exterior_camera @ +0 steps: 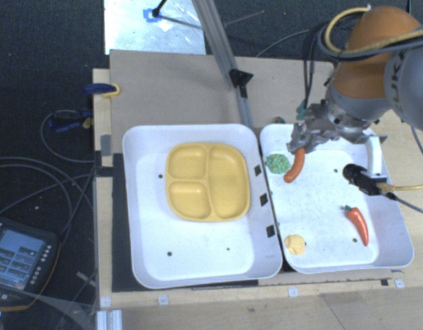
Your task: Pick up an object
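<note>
My gripper (299,144) hangs over the back left part of the right bin (397,253). Its fingers are shut on the top end of an orange-red sausage (294,167), which hangs down at a slant towards the bin floor. A green round piece (277,162) lies just left of the sausage. A red chili pepper (358,224) with a green stem lies at the right of that bin. A small yellow piece (294,244) sits near the bin's front left corner.
The left bin (146,253) holds a yellow divided plate (208,181). A slanted metal pole (218,40) stands behind the bins. A black fitting with a white bracket (362,174) juts from the wrist over the right bin.
</note>
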### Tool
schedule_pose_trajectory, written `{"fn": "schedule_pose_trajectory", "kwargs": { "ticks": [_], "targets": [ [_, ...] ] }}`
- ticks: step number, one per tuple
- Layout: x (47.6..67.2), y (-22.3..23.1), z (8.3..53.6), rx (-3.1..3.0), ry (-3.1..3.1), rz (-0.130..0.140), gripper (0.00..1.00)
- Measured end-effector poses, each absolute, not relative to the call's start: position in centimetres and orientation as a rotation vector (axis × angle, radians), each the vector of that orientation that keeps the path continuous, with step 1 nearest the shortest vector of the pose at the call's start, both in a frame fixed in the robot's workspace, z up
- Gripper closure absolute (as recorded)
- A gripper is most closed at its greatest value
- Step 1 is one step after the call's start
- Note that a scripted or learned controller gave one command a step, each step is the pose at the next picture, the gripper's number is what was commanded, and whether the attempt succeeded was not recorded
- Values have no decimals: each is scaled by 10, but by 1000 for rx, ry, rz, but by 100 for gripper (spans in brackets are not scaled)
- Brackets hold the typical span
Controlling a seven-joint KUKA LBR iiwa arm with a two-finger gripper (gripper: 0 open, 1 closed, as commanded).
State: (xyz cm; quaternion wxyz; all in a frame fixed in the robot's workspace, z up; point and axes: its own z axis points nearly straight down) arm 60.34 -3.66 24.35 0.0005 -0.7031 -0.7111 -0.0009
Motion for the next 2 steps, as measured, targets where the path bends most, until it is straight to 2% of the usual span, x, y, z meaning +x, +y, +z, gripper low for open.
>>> {"fn": "schedule_pose_trajectory", "kwargs": {
  "ticks": [1,2],
  "targets": [
    [604,22,244,-2207,-2235,-5,100],
    [590,83,246,-2206,-2234,-4,100]
  ]
}}
